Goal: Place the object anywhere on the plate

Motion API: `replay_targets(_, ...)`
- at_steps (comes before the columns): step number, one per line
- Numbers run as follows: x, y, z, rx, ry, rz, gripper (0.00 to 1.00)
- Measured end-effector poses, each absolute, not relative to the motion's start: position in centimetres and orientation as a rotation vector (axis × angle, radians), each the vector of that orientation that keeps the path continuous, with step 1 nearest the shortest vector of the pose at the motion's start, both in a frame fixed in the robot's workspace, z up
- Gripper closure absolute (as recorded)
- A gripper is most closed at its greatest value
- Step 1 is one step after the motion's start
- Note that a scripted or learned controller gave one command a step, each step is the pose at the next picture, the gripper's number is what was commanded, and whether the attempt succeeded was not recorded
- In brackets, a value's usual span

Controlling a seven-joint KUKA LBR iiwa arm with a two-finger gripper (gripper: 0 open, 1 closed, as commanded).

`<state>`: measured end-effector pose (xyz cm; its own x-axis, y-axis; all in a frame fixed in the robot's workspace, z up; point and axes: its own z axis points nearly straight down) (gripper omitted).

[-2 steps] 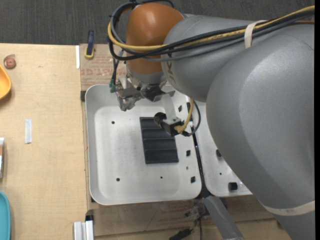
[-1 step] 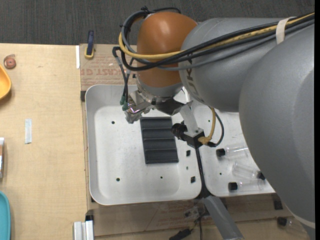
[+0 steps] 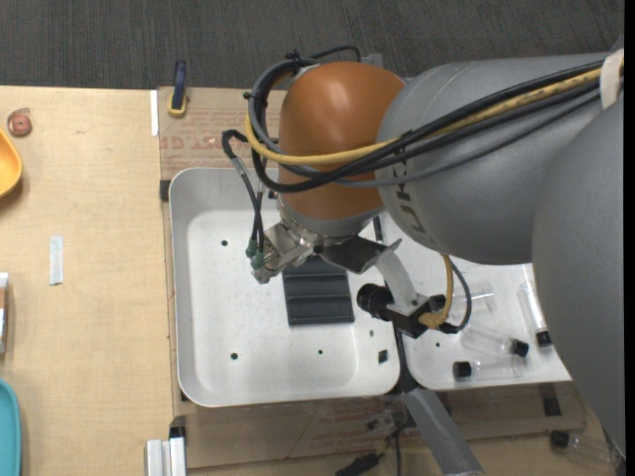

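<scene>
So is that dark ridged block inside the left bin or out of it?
In. The dark ridged block lies flat on the floor of the left bin, inside its raised rim, directly below the arm's orange band.

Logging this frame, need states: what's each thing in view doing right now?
arm: reaching over the left bin, hiding much of it
gripper: low over the left bin
left bin: flat on the bench
right bin: holds small clear and black items
blue clamp: on the cardboard's edge
</scene>
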<state>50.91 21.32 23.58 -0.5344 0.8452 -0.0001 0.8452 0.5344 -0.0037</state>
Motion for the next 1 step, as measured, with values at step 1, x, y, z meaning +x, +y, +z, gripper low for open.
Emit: replay_targets(1,50.93,21.29,23.59,-1.515,-2.751,0.005,0.00)
